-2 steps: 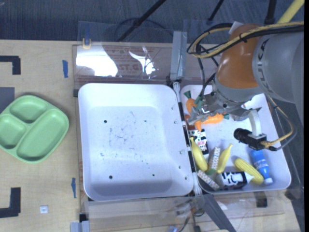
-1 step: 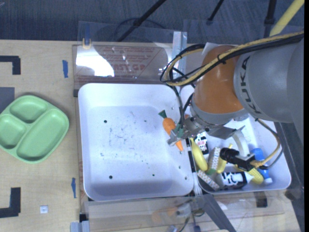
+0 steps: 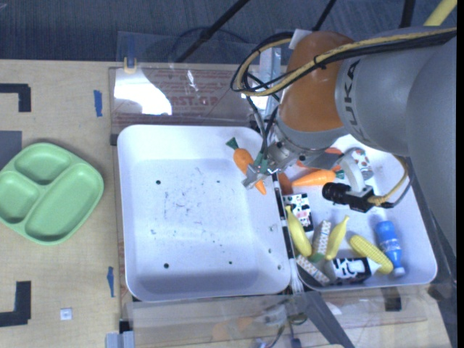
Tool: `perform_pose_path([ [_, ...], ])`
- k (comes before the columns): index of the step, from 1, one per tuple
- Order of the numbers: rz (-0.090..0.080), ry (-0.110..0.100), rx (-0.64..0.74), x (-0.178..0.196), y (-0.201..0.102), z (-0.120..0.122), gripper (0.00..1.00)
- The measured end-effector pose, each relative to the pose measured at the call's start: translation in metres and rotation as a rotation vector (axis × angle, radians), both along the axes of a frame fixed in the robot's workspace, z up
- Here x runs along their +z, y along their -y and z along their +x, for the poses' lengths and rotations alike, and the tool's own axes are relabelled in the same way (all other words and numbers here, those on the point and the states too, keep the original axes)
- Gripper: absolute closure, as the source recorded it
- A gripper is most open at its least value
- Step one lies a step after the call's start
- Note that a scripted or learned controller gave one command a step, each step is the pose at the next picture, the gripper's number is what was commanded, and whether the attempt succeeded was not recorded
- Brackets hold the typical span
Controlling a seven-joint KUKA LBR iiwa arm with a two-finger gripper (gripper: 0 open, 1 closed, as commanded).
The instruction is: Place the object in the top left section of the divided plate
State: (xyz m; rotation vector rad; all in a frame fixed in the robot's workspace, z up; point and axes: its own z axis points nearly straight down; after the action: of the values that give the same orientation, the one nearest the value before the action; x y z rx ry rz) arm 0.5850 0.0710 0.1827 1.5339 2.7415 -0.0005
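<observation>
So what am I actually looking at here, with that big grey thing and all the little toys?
You see one camera's picture, taken from above the bench at a slant. The big grey machine with the orange band is a robot arm reaching in from the right. Its pincer sits over the edge of the left white bin, right at a small orange toy carrot with a green top; whether it grips the carrot is hard to tell. The right white bin holds more toys: yellow corn cobs, a blue bottle, another carrot. The green divided plate at the far left is the carrot's target.
</observation>
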Motion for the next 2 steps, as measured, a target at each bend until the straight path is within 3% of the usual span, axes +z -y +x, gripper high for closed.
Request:
perform_pose_path([
  [1,-0.001,-0.001,-0.033,0.191,-0.003,-0.051,1.00],
  [2,-0.001,-0.004,-0.061,0.083,-0.080,-0.105,1.00],
])
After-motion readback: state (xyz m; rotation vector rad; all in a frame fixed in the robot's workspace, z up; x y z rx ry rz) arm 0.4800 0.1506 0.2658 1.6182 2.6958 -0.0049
